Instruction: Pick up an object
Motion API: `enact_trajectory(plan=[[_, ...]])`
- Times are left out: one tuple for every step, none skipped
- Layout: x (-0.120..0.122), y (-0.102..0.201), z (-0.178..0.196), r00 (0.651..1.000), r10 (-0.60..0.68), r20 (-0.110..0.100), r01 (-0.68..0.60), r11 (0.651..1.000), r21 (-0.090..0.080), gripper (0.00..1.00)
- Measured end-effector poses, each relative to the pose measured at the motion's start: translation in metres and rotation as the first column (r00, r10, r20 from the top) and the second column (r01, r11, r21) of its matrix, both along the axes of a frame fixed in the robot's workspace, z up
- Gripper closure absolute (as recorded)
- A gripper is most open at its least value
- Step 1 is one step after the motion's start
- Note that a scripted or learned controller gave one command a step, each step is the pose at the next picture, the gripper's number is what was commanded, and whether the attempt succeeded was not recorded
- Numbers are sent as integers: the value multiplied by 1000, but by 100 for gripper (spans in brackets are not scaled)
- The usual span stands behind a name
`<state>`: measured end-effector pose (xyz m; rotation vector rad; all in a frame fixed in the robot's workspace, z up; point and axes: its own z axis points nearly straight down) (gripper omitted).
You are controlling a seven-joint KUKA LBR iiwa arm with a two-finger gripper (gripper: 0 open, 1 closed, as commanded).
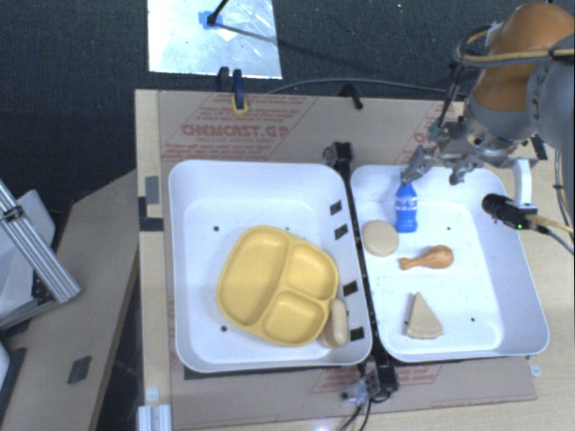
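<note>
Blue bottle [406, 208] upright beside round cookie [380, 238], drumstick [428, 259]; jaws [437, 164] spread, empty above.

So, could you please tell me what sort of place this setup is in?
Probably a robotics lab test bench: a grey arm's gripper hangs over two white bins, which hold toy food and a yellow divided tray, on a taped cardboard base.

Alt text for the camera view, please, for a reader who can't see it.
The grey arm's hand hovers open over the right bin, just above an upright blue bottle; a round cookie, drumstick and sandwich wedge lie nearby. The left bin holds a yellow divided tray and a bread roll.
</note>
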<state>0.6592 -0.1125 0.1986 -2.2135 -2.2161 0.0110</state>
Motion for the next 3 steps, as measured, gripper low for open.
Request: enact_trajectory(plan=[[3,0,8,1000,2,13,-2,1000,-2,0],[0,4,-53,1000,2,9,-2,1000,-1,0],[6,0,-97,1000,3,11,-3,1000,-2,0]])
